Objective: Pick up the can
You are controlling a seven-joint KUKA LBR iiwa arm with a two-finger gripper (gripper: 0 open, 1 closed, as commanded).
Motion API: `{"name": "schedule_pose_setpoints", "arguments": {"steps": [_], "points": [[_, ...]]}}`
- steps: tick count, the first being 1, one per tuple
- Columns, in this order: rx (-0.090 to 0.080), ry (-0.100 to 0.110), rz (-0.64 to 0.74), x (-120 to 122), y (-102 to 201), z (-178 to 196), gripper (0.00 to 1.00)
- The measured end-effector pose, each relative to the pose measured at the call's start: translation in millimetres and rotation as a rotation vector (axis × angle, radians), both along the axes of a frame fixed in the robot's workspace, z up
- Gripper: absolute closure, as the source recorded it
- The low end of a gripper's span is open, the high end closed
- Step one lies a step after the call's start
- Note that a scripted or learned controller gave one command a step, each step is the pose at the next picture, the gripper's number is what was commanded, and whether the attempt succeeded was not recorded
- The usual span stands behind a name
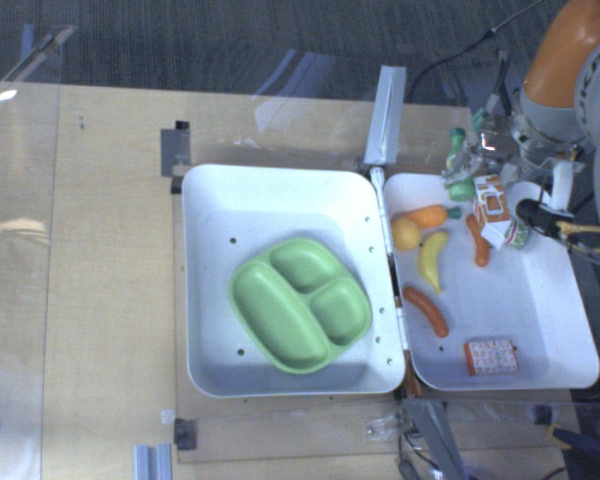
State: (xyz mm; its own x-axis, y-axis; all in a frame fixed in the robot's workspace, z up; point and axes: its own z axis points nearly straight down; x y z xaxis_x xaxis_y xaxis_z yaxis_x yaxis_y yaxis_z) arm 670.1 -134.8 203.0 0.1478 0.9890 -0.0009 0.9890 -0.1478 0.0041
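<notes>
The can (491,356), red with a pale printed label, lies on its side near the front edge of the right bin (560,308). My gripper (467,164) hangs over the far left corner of that bin, above a small green item (461,191) and well away from the can. The grey arm with its orange band (570,38) comes in from the upper right. Nothing shows in the gripper's grasp.
Toy food is spread between gripper and can: a white and orange carton (493,208), a carrot (423,216), a lemon (406,233), a banana (434,259), a thin orange piece (479,243) and a sausage (426,310). The left bin (210,208) holds a green divided plate (300,303).
</notes>
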Motion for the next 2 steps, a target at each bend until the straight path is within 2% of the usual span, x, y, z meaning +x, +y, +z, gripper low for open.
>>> {"name": "schedule_pose_setpoints", "arguments": {"steps": [1,2], "points": [[0.001,0.000,-0.246,0.0,-29.4,36.4,1.00],[-0.001,-0.003,-0.236,1.7,-27.3,45.9,1.00]]}}
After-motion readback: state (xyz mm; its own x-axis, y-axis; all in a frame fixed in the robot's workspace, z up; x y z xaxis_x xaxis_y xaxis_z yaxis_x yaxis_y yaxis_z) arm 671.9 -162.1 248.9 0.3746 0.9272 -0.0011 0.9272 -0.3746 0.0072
